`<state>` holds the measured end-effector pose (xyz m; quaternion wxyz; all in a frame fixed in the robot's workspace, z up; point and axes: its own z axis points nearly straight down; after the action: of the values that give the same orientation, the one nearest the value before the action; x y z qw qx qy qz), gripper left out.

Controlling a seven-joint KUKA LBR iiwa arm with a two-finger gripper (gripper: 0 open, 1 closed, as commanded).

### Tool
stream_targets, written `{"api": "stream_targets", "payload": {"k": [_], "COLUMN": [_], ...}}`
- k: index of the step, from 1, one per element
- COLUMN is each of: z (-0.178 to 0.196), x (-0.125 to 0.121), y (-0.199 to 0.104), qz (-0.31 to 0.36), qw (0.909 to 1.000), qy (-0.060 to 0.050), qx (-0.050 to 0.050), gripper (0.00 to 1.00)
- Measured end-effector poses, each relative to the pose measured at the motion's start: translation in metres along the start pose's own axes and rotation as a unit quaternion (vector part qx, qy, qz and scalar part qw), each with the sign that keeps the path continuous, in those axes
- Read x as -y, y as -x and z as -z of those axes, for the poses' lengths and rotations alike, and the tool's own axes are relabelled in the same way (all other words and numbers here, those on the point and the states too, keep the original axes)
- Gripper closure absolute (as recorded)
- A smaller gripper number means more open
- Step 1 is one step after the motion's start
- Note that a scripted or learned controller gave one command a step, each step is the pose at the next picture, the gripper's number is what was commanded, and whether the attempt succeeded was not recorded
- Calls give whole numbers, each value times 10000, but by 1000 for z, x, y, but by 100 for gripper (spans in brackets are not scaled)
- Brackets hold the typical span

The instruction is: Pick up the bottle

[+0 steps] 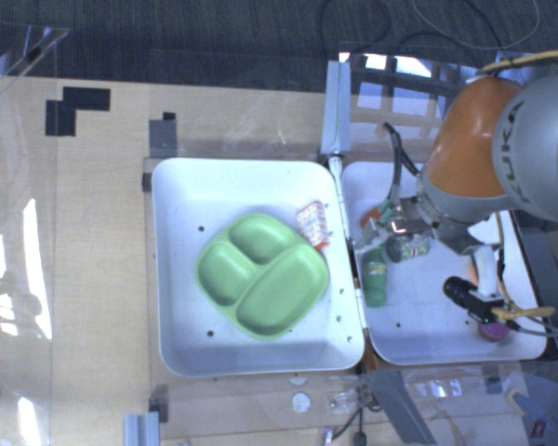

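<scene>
Tool (397,223) hangs over the right bin (428,342), near its left wall; whether it stands wide or narrow I cannot tell. Just below the tool lies the green bottle (376,282), against that same wall.

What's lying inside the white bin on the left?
The left bin holds a green divided plate and a small red-and-white packet at the plate's upper right edge. Whatever lies under the plate is covered.

Single fixed camera above bench (84,249), looking down at slant on both bins (181,277)
</scene>
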<state>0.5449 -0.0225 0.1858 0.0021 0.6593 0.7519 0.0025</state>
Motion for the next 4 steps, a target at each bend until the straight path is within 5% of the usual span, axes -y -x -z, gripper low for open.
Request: {"api": "stream_targets", "payload": {"k": [1, 2, 3, 4], "z": [-1, -59, -95, -84], "x": [-41, -20, 33, 30], "y": [55, 69, 65, 63], "qz": [239, 339, 1126, 1140], "qw": [9997, 9993, 9936, 9934], "qy": [-2, 147, 55, 83], "qx": [8, 57, 35, 22], "gripper": [0, 0, 0, 100]}}
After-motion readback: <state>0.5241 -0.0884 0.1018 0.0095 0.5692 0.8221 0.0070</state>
